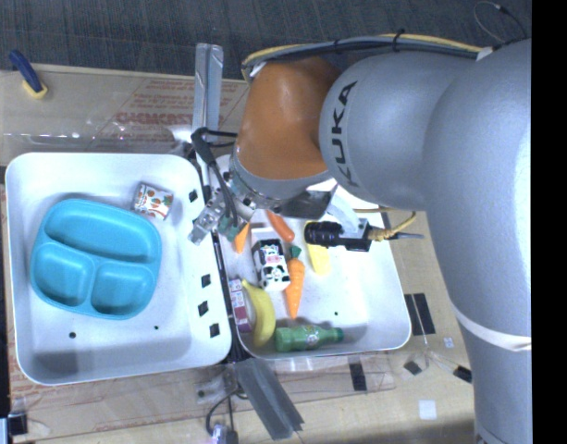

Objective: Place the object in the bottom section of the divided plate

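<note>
The blue divided plate (96, 257) lies in the left bin (43, 359), with one long section at the back and two smaller ones at the front. A small printed can (154, 200) lies on its side just behind the plate's right end. My gripper (216, 218) hangs low over the wall between the two bins, at the left rear of the right bin (385, 326). A small orange piece (240, 239) sits right beside the gripper; whether it is held is unclear. The arm's orange band hides the back of the right bin.
The right bin holds a carrot (295, 285), a cow-patterned carton (272, 262), a banana (258, 311), a green bottle (306, 337), a yellow piece (317, 259) and a flat packet (235, 299). The big grey arm covers the right side.
</note>
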`<state>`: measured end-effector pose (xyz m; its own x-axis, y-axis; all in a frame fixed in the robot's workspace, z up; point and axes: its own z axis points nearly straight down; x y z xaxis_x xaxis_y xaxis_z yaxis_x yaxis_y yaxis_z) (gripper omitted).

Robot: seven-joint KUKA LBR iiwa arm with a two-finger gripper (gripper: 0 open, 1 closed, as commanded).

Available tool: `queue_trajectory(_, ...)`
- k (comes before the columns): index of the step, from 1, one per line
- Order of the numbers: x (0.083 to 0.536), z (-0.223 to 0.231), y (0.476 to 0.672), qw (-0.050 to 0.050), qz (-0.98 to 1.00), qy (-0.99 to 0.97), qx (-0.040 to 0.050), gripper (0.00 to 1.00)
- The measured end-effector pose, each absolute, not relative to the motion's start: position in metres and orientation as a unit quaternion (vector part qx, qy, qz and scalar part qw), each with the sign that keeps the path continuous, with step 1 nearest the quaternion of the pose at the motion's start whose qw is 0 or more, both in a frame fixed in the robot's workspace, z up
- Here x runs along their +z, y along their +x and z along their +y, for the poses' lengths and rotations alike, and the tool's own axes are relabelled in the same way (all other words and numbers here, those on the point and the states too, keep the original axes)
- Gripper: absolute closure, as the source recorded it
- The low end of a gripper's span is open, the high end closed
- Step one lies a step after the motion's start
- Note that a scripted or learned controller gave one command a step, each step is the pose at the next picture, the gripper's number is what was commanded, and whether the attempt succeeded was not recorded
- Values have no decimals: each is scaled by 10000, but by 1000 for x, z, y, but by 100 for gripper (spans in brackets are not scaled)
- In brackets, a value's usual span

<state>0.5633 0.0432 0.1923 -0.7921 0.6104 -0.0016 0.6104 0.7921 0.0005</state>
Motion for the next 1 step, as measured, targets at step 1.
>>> queue_trajectory(1,192,85,559,2,9723,2339,-2,100)
